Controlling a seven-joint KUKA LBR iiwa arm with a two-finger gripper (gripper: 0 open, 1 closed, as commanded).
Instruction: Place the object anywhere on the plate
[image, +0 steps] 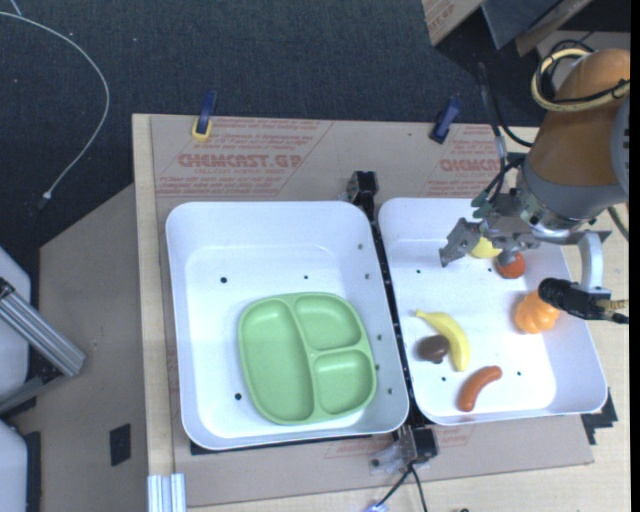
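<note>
A green plate (305, 357) with three sections lies in the left bin (195, 250). My gripper (487, 240) hangs at the back of the right bin (420, 225), its fingers (457, 246) spread open. A small yellow object (484, 250) lies just under it, partly hidden by the gripper. Touching that object's right side is a red tomato-like piece (511, 265). I cannot tell whether the gripper touches either one.
The right bin also holds a banana (450, 334), a brown lump (432, 349) beside it, a reddish sausage (479, 387) near the front and an orange piece (536, 312) at the right. A black clamp (362, 187) sits between the bins at the back.
</note>
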